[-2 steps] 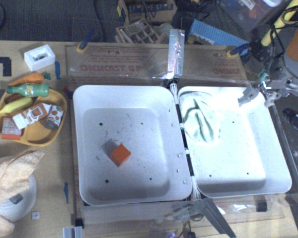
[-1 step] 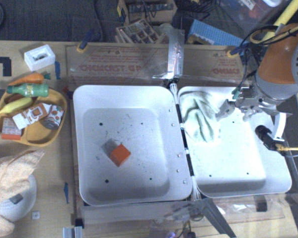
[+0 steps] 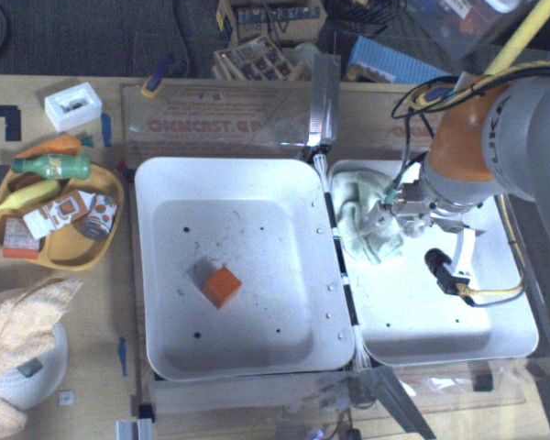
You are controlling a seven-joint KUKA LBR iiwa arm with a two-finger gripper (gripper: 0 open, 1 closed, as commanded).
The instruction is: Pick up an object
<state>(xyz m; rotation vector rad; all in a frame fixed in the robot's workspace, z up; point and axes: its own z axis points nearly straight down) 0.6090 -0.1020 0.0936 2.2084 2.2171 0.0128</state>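
Now, step in hand: lowering pincer point(image 3: 388, 211) onto pale green cloth point(image 3: 359, 216), far-left part of right bin point(image 3: 495, 337).
Pincer state: cannot tell, hidden among folds.
Doing it well: aim at a raised fold, pinch deep, lift straight.
Cloth: soft, crumpled, limp.
Orange block point(image 3: 223, 286): hard, faceted, left bin point(image 3: 165, 337).

Arm point(image 3: 522, 136): big grey rounded link w/ broad orange band point(image 3: 463, 140) above the wrist. Wrist section below is lighter grey/silver, ringed. Thin black cables loop over the orange band; a black + yellow cable point(image 3: 481, 291) trails off a small black connector. Tool point(image 3: 390, 211) is pale metal, details too blurry to read.
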